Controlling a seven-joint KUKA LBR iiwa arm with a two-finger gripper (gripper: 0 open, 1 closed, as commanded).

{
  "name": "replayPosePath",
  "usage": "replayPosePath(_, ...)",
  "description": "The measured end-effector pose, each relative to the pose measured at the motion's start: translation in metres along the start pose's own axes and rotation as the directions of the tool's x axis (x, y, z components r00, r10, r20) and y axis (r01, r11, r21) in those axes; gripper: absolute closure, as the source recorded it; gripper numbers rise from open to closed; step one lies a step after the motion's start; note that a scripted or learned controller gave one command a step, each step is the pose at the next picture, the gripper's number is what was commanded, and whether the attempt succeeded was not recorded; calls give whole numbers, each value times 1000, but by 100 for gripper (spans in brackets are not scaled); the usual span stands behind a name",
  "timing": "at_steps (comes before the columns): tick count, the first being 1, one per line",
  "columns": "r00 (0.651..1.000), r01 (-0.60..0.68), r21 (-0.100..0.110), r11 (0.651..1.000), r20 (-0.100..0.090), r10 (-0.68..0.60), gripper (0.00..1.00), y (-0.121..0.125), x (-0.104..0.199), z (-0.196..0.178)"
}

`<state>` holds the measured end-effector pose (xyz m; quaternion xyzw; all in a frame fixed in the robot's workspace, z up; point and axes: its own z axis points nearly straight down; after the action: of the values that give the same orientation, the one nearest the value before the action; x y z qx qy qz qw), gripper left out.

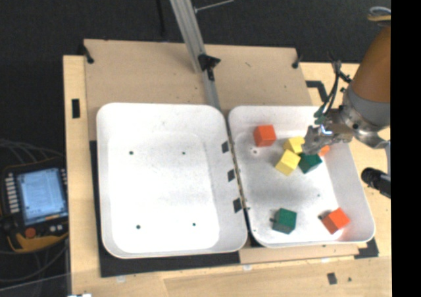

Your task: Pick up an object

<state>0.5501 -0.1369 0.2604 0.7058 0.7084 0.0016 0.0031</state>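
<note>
Single overhead view, read left to right.

Left bin (118,131): white floor with a few dark dots. No blocks lie in it.

Right bin (263,233): six blocks.
- An orange block (265,135) sits alone toward the back left.
- Cluster near the bin's middle-right: a yellow block (287,162) lies in front, and a second yellow block (295,144) just behind it. A green block (309,162) is at their right and appears to touch the front yellow one.
- A sliver of orange (324,150) shows at the far side of the cluster, partly hidden by the tool.
- Along the front wall a darker green block (284,220) and an orange block at the front right (335,220) sit well apart from each other.

End effector (316,139): it comes in from the right and is poised over the right side of the cluster. The green block lies just in front of its tip and the rear yellow block just to the left.

Key relation: the nearest candidates lie in front and to the left of the tool, nearly beneath it. None of the cluster blocks has a marked long axis; they read as cubes turned at differing angles.

Finger state: cannot tell. The tip is a blur of grey against the blocks, and I see nothing lifted or gripped.

Judgement: the close packing means a descent could push neighbours aside rather than capture one.
</note>
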Motion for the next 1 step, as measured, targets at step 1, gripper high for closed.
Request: replayPosePath(1, 1000, 1, 3, 1000, -1, -1, 100, 1, -1, -19)
